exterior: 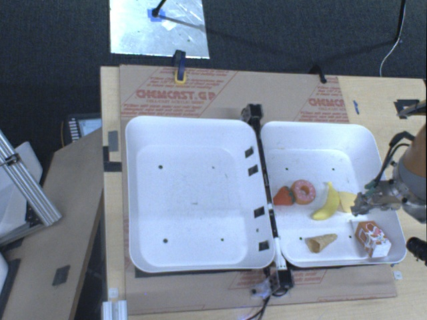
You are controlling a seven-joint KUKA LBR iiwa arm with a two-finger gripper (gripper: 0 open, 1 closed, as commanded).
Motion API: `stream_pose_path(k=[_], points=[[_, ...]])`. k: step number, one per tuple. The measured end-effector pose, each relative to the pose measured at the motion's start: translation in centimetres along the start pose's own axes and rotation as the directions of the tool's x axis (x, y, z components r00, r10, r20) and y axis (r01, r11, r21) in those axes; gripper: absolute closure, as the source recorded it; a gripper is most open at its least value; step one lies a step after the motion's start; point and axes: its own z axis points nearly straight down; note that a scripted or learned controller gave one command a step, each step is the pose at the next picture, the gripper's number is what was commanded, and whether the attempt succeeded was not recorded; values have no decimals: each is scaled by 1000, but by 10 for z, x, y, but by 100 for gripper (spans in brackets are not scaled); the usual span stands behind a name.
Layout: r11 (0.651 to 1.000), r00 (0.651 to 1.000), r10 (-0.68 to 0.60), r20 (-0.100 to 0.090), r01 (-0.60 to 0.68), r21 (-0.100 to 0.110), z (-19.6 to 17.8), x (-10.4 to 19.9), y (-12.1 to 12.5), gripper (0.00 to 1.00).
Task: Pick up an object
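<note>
A: Objects sit in the right bin (313, 142): a strawberry (283, 196) touching a pink-iced doughnut (304, 191), a banana (325, 204) just beside them, a pale yellow block (347, 201) against the banana, a cone (321, 243) nearer the front wall, and a small red-and-white carton (372, 239) in the front right corner.

B: Any print on the carton?

A: Markings, yes, but too small to read. The only legible writing is on the brown sheet (220, 89) under the bins: "CHEMCAST", in red, repeated and partly covered by the bins.

B: And the gripper?

A: The gripper (365, 203) is low over the right bin, at the yellow block's right side, above the carton. Its end is dark and blurred, so I cannot tell how it is set or whether it has hold of anything; it may be touching the block. The arm (412, 179) is cut off by the frame's right edge.

B: The surroundings?

A: The left bin (193, 135) joins the right along a black hinge strip (261, 192). The bench (110, 179) is pale wood. Beyond it lies dark carpet (280, 19) with a shiny metal plate (159, 19) and black cables (347, 52). An aluminium rail (23, 179) leans in at the left.
</note>
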Motion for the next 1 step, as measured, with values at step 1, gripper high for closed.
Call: stream_pose_path(k=[1], points=[[1000, 1000, -10, 2, 10, -14, -71, 41, 3, 100]])
